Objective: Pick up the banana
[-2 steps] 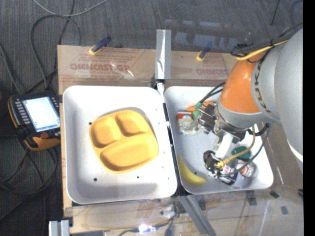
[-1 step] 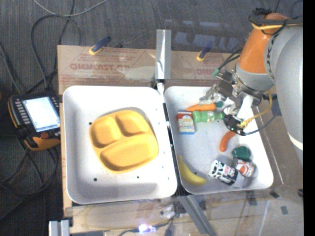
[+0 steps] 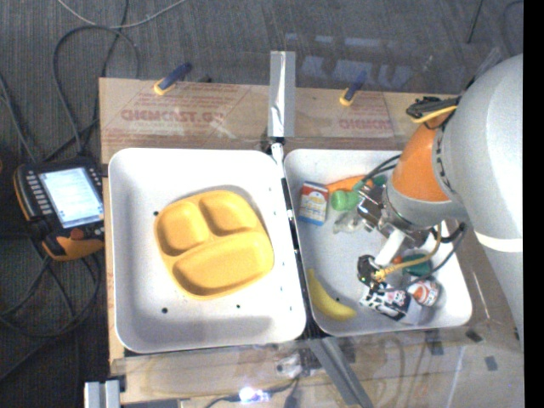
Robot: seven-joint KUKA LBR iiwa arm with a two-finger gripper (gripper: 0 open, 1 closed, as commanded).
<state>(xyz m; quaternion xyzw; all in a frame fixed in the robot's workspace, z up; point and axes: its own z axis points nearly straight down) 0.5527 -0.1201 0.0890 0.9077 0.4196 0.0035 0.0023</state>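
The banana is yellow and lies near the front left corner of the right bin, curving along its left wall. My gripper hangs over the middle of that bin, below the orange wrist band. It is behind and to the right of the banana and well apart from it. Nothing shows between gripper and banana.
A yellow divided plate lies in the left bin. In the right bin are a small carton, a green object, an orange carrot-like piece, a can and a black-and-white packet.
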